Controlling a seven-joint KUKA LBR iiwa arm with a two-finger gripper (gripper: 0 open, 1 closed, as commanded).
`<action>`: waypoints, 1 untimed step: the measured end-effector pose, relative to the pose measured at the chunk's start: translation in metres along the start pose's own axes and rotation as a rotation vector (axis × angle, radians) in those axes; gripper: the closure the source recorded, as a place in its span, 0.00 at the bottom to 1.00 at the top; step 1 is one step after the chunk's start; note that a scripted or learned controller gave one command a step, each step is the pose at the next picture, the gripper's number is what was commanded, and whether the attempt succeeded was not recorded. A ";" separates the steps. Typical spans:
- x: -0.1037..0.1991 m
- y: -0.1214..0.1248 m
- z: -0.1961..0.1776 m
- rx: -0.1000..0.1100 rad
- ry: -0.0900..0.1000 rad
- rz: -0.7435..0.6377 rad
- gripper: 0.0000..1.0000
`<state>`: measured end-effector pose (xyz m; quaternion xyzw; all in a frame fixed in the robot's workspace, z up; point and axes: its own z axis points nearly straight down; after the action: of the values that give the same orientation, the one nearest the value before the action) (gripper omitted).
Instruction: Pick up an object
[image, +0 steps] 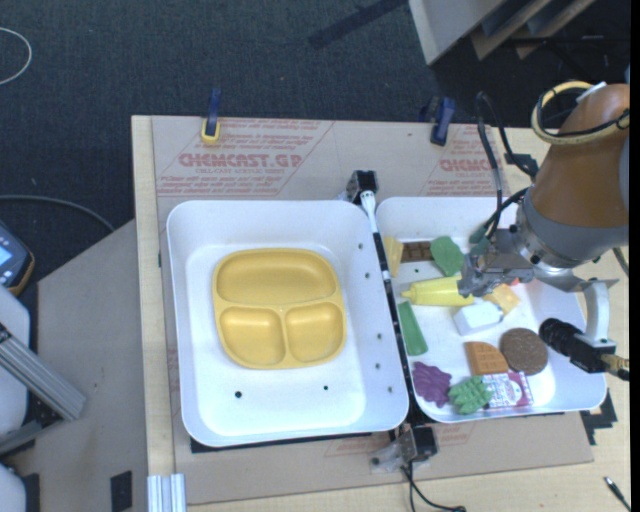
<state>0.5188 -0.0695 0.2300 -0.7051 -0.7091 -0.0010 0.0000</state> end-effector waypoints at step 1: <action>0.049 0.011 -0.007 -0.001 -0.001 -0.001 1.00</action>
<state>0.5292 -0.0201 0.2366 -0.7048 -0.7094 -0.0013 -0.0006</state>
